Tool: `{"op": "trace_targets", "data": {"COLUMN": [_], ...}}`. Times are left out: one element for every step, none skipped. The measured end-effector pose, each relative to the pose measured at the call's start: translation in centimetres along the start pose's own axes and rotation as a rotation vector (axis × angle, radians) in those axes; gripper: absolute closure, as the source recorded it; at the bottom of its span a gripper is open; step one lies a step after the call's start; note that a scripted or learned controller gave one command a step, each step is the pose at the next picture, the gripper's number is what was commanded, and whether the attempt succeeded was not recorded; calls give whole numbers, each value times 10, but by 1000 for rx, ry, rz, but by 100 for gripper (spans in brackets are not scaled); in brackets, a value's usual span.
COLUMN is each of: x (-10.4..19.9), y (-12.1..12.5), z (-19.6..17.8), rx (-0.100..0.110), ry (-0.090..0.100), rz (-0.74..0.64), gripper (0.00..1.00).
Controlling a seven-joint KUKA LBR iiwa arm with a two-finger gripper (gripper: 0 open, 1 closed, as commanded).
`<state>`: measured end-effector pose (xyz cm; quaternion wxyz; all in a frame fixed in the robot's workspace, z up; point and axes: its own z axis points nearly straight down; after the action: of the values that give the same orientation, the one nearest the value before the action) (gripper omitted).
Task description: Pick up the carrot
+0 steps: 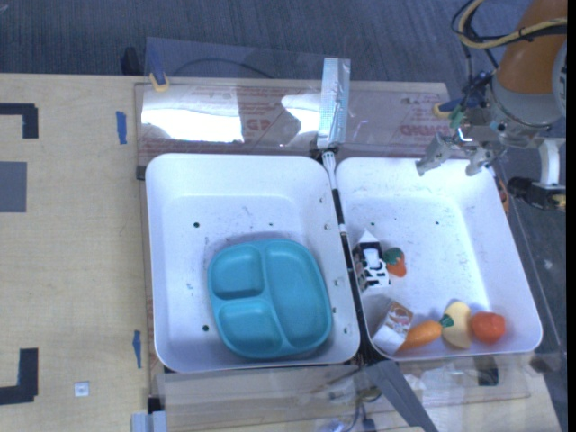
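Note:
The carrot [420,334] is a small orange piece lying near the front edge of the right bin [432,196], between a crumpled white wrapper [392,324] and a pale yellow fruit [457,323]. My gripper [455,163] hangs over the far right corner of that bin, well away from the carrot, its two fingers spread apart with nothing between them.
A red tomato [488,327] sits right of the yellow fruit. A black-and-white box with a small orange and green toy [378,264] lies by the bin's left wall. The left bin [171,205] holds a teal divided plate [268,298].

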<state>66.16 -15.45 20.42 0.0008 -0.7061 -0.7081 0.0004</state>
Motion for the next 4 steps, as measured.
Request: {"op": "trace_targets", "data": {"x": [41, 55, 43, 44], "y": [-1, 7, -72, -70], "z": [109, 59, 115, 105], "rx": [-6, -8, -2, -5], "ry": [-2, -3, -1, -1], "rz": [-99, -249, -212, -212], "gripper": [0, 0, 0, 100]}}
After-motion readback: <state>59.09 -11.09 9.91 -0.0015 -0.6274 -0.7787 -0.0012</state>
